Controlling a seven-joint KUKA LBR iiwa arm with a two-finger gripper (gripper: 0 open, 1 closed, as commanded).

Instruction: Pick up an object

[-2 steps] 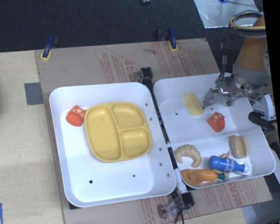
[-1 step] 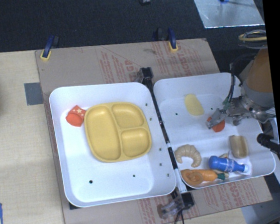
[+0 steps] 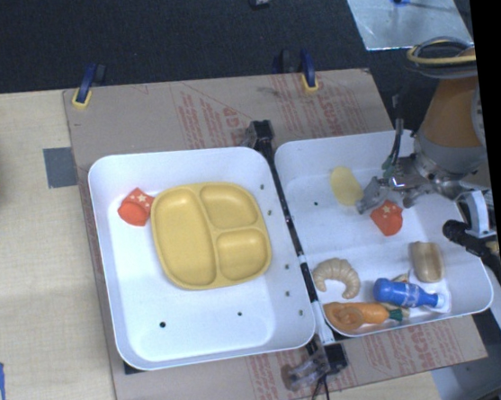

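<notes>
My gripper (image 3: 387, 202) hangs over the right bin (image 3: 310, 165), in its upper right part, with the arm coming in from the right. Its two dark fingers stand spread apart, so it is open. A small red object (image 3: 387, 219) lies on the bin floor right at the fingertips, its top between them; I see no grip on it. A pale yellow lemon-like piece (image 3: 346, 185) lies just left of the gripper.
The right bin's front holds a croissant (image 3: 336, 276), a tan bread-like piece (image 3: 426, 261), a blue bottle (image 3: 407, 294) and an orange item (image 3: 360, 315). In the left bin (image 3: 140, 335) sit a yellow divided plate (image 3: 211, 234) and a red toy (image 3: 134, 207).
</notes>
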